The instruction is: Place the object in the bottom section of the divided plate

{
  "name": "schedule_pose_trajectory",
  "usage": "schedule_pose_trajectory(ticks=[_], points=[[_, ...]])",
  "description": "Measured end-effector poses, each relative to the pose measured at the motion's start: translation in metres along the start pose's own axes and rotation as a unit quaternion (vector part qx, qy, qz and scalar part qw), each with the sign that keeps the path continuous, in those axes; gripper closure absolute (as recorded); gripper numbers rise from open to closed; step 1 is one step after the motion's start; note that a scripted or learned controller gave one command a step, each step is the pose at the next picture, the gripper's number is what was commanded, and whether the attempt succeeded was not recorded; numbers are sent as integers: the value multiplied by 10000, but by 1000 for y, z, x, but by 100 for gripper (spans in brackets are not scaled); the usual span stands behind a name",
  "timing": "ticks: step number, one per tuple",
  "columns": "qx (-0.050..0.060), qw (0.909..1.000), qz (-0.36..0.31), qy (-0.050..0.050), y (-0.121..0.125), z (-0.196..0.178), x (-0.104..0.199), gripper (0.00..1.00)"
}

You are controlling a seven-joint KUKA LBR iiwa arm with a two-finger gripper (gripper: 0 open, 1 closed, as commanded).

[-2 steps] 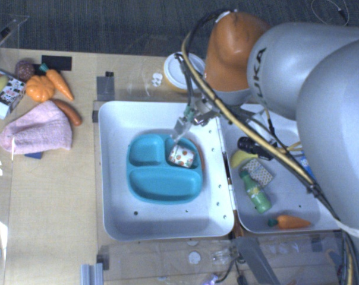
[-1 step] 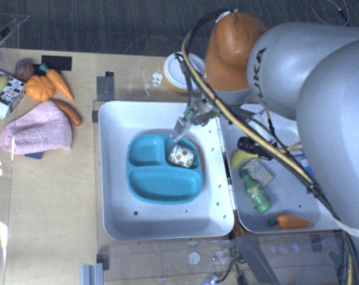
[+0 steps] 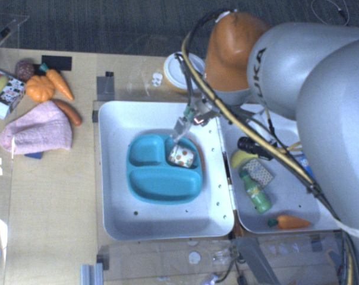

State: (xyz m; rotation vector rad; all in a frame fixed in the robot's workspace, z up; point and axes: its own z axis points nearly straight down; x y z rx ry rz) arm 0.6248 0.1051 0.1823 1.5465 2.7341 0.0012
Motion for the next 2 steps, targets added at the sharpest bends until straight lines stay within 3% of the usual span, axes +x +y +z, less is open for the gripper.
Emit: schedule_pose_trajectory(ticks=[2], points=[[0, 10000, 0, 0, 0, 0, 0, 0]])
